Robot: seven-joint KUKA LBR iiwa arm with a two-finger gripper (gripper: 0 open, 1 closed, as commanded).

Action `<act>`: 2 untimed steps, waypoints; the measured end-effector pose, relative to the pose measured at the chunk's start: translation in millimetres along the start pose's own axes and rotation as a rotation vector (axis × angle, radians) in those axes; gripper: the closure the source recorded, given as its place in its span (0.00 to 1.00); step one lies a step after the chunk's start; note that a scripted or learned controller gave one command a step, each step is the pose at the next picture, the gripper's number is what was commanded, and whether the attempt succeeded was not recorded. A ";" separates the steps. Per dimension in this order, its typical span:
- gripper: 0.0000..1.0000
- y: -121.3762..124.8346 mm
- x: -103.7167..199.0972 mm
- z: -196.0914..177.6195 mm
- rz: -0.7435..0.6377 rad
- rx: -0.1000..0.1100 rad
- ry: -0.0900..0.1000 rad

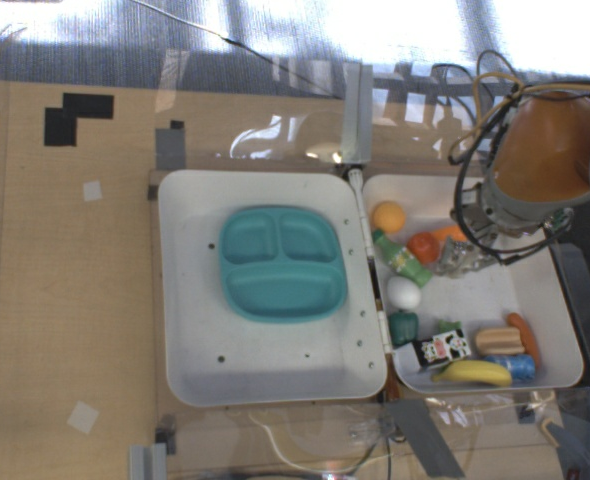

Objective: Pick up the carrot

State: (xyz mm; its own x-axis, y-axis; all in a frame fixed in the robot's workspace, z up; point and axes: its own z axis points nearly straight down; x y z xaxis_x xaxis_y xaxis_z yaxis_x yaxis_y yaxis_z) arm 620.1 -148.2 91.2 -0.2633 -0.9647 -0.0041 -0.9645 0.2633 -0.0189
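Note:
In the right bin (550, 278), a slim orange carrot (523, 336) lies near the front right corner, just right of a tan bun (499, 341). My gripper (462, 257) hangs low over the bin's back middle, well behind and to the left of the carrot. It is right beside a red tomato (424, 247) and a small orange piece (447, 234) that it partly hides. The wrist and its cables cover the gripper from above.
The right bin also holds an orange ball (389, 216), a green bottle (401, 258), a white egg (404, 292), a dark green item (403, 327), a milk carton (444, 347), a banana (474, 372) and a blue can (520, 366). The left bin (190, 298) holds a teal divided plate (282, 263).

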 end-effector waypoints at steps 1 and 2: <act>1.00 -56.6 4.3 0.1 -0.011 0.000 0.000; 0.00 -56.7 4.3 -0.1 -0.010 0.001 0.000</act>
State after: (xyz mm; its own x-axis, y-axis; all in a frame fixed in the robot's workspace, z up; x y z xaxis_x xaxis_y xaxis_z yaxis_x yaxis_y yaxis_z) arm 673.6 -167.2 92.3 -0.2533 -0.9674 -0.0039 -0.9672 0.2534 -0.0195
